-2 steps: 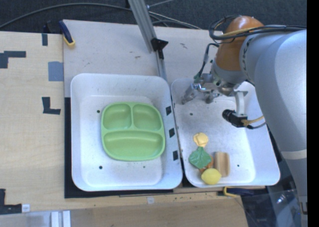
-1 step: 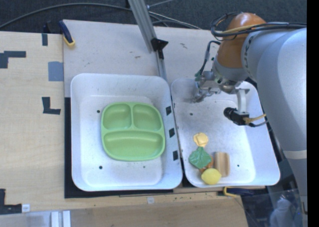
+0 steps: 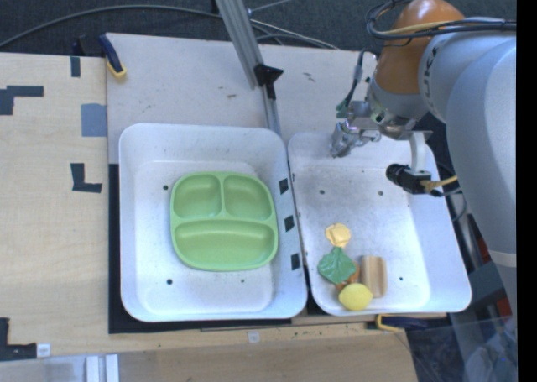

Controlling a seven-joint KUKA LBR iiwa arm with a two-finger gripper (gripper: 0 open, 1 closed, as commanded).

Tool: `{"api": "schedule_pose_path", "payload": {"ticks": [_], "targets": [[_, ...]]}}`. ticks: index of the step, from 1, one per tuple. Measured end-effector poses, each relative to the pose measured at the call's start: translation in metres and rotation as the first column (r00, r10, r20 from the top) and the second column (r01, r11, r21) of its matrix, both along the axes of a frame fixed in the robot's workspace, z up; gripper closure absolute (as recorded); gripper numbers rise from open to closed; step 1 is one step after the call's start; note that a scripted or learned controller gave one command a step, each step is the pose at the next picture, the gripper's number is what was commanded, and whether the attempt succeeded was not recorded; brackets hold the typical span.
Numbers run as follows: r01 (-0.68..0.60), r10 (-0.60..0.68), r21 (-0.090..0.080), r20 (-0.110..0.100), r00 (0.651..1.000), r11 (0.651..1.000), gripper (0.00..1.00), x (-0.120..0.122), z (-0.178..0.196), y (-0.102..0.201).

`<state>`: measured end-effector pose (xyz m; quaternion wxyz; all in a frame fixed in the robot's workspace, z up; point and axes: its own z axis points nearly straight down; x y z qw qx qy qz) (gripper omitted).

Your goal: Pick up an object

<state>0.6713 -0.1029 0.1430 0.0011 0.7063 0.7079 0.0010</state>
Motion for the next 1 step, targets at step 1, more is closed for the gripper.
{"api": "schedule_pose_path", "payload": {"ticks": [1], "targets": [[0.001, -0.001, 0.000, 0.000, 1.000, 1.000, 1.00, -0.0012, 0.0443, -0.0047]]}}
